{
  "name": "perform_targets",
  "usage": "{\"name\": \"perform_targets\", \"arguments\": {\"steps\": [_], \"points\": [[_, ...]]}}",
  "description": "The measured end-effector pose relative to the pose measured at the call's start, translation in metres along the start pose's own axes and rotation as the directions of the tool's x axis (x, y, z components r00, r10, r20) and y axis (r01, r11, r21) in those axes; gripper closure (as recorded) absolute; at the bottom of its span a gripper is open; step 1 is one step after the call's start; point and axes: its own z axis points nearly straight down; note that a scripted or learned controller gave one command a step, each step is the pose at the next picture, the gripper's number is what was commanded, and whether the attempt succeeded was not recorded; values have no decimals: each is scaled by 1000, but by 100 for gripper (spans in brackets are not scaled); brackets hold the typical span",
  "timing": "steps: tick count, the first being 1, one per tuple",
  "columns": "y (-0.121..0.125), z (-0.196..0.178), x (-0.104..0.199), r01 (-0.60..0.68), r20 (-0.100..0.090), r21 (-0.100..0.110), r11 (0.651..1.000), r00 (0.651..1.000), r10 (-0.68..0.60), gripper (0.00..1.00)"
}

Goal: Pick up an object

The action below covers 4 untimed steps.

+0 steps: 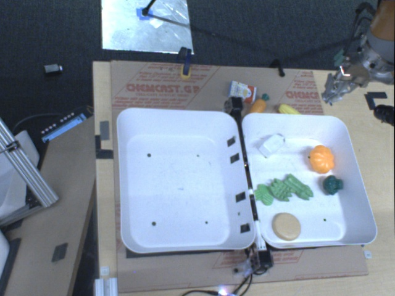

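The right bin (353, 159) holds several objects. An orange pumpkin-like toy (321, 158) lies at its right, with a small dark green piece (332, 185) just below it. A white block (271, 145) rests near the bin's upper left. Green leafy pieces (285, 189) lie in the middle, and a tan round disc (286, 226) sits near the front. My gripper (336, 89) hangs above the bench beyond the right bin's far right corner, well away from all of them, with nothing seen between its fingers.
The left bin (179, 177) sits beside the right one. Behind the bins on the bench lie a small orange item (258, 105), a yellow item (288, 110) and a white-and-red piece (241, 90). A metal plate (147, 17) lies at the back left.
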Motion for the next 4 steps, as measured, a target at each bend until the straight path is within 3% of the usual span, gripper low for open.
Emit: {"name": "perform_targets", "arguments": {"steps": [1, 4], "points": [[0, -16, -37, 1, 1, 0, 1000, 1000, -1, 100], [1, -114, -45, 8, -1, -1, 1000, 1000, -8, 100]]}}
